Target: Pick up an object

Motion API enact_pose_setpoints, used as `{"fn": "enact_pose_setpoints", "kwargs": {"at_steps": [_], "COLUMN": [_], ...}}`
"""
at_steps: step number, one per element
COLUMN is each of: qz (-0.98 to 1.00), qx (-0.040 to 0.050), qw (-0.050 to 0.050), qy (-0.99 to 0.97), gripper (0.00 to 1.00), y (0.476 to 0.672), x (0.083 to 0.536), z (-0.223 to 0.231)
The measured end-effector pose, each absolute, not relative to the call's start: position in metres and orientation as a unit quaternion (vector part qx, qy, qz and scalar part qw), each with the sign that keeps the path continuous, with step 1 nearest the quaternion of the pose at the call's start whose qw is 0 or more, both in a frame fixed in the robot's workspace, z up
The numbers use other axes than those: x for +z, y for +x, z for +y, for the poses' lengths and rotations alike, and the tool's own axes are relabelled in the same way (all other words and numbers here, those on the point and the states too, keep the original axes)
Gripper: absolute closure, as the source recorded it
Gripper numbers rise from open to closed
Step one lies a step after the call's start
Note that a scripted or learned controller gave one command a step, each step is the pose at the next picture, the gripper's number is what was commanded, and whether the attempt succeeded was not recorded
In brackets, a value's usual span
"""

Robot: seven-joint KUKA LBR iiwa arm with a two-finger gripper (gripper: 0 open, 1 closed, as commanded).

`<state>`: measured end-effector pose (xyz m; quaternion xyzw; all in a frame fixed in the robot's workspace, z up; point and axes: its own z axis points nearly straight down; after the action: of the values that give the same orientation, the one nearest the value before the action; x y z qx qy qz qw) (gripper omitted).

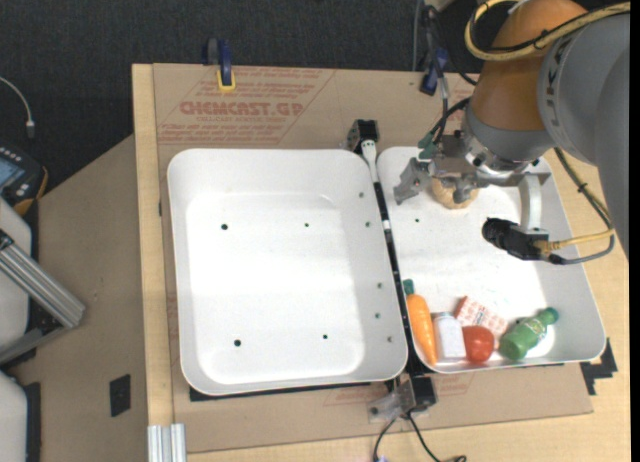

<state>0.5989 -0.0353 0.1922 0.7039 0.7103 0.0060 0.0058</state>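
Carrot point(421, 328), box point(450, 336), tomato point(479, 344) and green bottle point(526, 337) sit bunched at the right bin's point(560, 280) near edge. Gripper point(447, 182) hangs over that bin's far end, directly above a tan round object point(455, 195), well apart from the bunch. Can't tell how wide the jaws stand or whether they hold anything. Likely target: the tan one, straight below.

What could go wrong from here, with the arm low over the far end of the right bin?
1. The claw sits over a tan object close to the right bin's far wall; a grasp could slip or hit the wall.
2. The carrot, tomato and green bottle are crowded at the near edge, so later picks may snag neighbours.
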Motion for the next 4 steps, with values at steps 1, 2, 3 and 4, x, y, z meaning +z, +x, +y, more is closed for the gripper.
{"fn": "enact_pose_setpoints", "kwargs": {"at_steps": [1,2,3,4], "qz": [0.705,0.705,0.71,0.707], "qx": [-0.0016,-0.0039,0.0043,-0.0018], "qw": [-0.001,-0.005,0.005,-0.004], "qy": [0.709,0.709,0.704,0.707], "gripper": [0.0,0.0,0.0,0.0], "y": [0.566,0.49,0.583,0.497], "x": [0.185,0.122,0.189,0.184], "z": [-0.081,-0.107,-0.033,-0.009]}}
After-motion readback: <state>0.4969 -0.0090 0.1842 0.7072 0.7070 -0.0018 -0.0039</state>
